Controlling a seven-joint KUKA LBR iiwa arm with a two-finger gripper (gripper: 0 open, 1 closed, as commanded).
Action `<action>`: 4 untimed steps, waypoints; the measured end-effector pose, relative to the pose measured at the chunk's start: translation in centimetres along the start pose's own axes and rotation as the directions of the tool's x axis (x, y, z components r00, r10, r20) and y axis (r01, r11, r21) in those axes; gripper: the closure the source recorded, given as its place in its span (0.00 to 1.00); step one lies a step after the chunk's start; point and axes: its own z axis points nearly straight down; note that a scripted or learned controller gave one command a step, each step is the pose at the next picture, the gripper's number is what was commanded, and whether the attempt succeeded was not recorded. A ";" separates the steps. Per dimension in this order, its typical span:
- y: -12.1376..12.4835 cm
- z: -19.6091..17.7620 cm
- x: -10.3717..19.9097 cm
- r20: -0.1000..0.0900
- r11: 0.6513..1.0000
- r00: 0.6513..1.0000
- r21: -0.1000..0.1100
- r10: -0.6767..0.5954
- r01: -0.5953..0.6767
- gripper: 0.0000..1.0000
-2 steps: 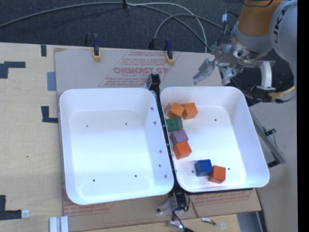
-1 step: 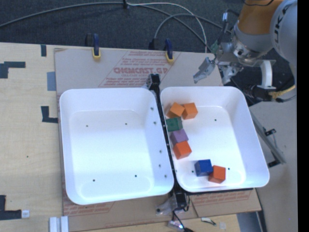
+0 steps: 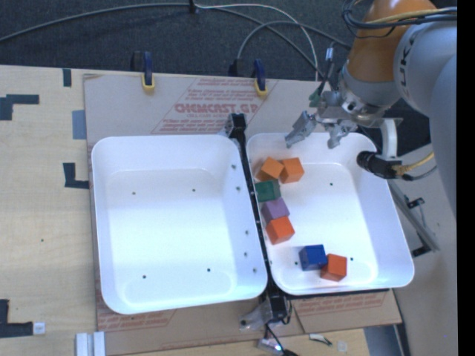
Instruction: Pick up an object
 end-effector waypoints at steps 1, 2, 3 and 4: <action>-0.1 6.1 -0.6 0.000 1.000 1.000 0.001 0.001 -0.001 0.00; -0.2 12.0 -0.5 -0.001 1.000 1.000 -0.008 -0.001 0.001 0.00; 0.0 10.4 -0.6 0.002 1.000 1.000 -0.017 -0.001 0.001 1.00; 0.3 5.6 -1.5 0.001 1.000 1.000 -0.008 0.000 0.000 1.00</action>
